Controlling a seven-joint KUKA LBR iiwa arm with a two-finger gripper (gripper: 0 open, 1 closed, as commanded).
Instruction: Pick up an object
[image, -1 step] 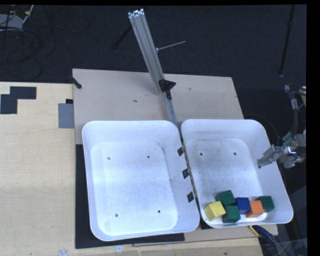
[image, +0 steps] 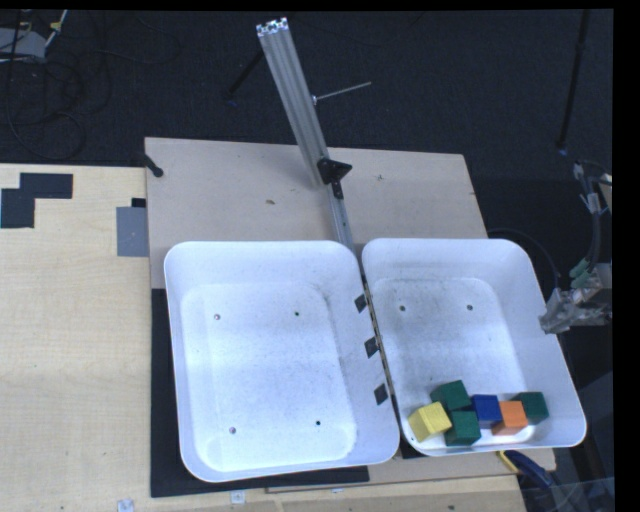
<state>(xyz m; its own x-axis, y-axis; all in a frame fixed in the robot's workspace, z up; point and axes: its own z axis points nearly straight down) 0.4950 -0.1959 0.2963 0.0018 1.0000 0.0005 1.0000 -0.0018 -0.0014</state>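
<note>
Blocks clustered in the right bin's near corner; gripper parked off the bin's right edge, nothing seen in it.

The candidate objects lie packed together in the right bin (image: 440, 262), at its near right corner: a yellow block (image: 430, 421), two dark green blocks (image: 457, 410), a blue block (image: 486, 407), an orange block (image: 513, 413) and a further green block (image: 533, 405), most touching a neighbour and close to the bin wall. The left bin (image: 260, 262) adjoins it. The gripper (image: 575, 308) sits beside the right bin's outer rim, well apart from the cluster; whether its fingers are open or closed cannot be told. In my judgement the yellow block, at the cluster's open left end, offers the cleanest approach: descend vertically, with the fingers straddling its free faces, clear of the wall.
</note>
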